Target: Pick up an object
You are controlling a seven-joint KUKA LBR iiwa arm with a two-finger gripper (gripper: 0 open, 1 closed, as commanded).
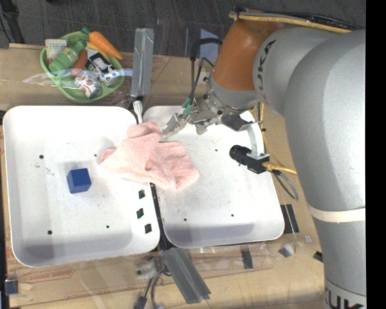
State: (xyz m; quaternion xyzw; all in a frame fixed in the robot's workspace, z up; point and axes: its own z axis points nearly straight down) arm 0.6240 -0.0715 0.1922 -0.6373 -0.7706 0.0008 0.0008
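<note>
A pink cloth (153,156) lies crumpled across the divider between the two white bins, with parts in both. A small blue cube (79,180) sits in the left bin (26,237). My gripper (175,123) hangs at the far left corner of the right bin (257,217), its metal tips right at the cloth's upper right edge. The tips look close together, and the view does not show whether cloth is pinched between them.
A green bowl (59,90) with a carrot, a bottle and other small items stands behind the left bin. A grey bar (141,63) rises behind the divider. My large grey arm covers the right side, with a black cable fitting (243,156) over the right bin.
</note>
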